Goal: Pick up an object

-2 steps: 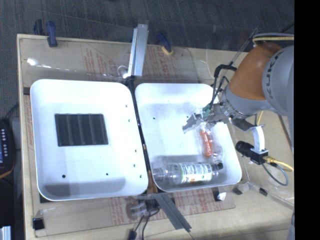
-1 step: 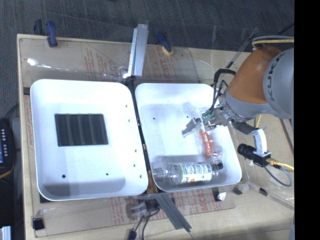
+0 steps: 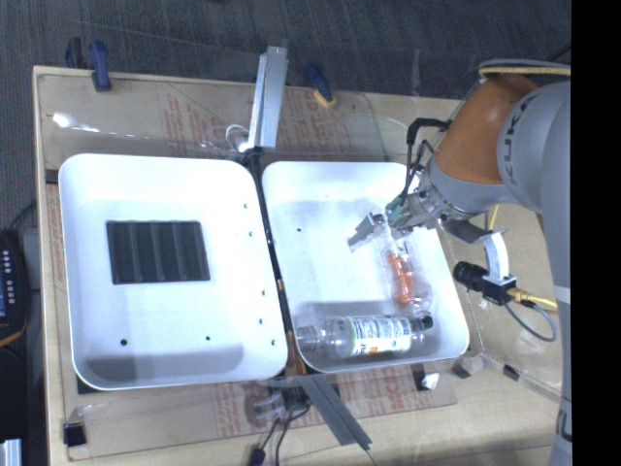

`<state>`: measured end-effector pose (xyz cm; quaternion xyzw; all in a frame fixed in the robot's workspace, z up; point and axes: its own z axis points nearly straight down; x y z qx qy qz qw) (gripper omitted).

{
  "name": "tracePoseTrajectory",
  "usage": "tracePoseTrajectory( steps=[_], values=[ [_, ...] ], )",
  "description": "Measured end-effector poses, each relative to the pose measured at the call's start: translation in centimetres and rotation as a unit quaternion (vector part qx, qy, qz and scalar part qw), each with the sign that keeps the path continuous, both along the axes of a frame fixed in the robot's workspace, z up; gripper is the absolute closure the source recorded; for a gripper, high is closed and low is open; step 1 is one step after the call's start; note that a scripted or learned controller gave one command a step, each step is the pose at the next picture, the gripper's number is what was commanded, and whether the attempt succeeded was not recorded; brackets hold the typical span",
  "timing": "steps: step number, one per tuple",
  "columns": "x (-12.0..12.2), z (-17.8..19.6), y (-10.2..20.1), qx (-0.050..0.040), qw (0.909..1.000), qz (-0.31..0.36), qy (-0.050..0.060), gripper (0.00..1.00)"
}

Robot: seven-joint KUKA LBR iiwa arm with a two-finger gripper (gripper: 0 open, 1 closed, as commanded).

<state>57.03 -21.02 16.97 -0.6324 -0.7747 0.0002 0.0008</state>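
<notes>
My gripper (image 3: 371, 229) hangs over the middle of the right bin (image 3: 320, 187), reaching in from the right. Just below and right of it lies an orange item in clear wrapping (image 3: 403, 276), pointing toward the bin's front. A clear plastic bottle (image 3: 364, 335) with a white label and dark cap lies on its side along the front wall of the same bin. A dark ribbed rectangular block (image 3: 157, 251) lies flat in the left bin (image 3: 87, 338). I see nothing held by the gripper.
A metal bar (image 3: 268, 100) rises behind the seam between the bins. Blue clamps (image 3: 99, 64) hold the bench's back edge. The right bin's left half has bare floor, as does the left bin around the block.
</notes>
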Motion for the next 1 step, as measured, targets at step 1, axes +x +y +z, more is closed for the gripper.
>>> tracePoseTrajectory(
  steps=[1],
  values=[
    [-0.92,0.3,0.12,0.0007,0.9999,0.013,0.002,0.0]
  ],
)
